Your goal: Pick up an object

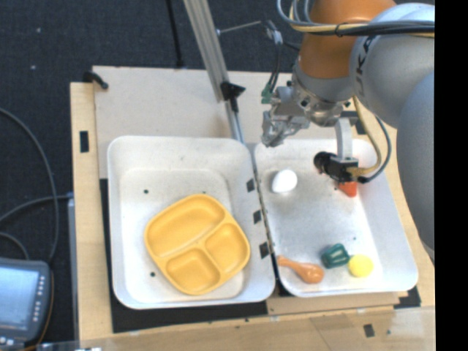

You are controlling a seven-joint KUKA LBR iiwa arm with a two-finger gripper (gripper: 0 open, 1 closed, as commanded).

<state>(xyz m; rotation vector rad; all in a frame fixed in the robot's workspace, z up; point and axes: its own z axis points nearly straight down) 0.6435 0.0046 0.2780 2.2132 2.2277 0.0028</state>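
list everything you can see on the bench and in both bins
bins: 2, white, side by side on the bench
divided plate: 1, yellow, left bin
ball: 1, white, right bin near the far left corner
small object: 1, orange-red, right bin, far side
block: 1, dark green, right bin, near side
round object: 1, yellow, touching or just right of the block
spoon-like object: 1, orange, right bin near edge
arm: 1, grey with orange band, from the right
tool: 1, above the right bin's far left corner
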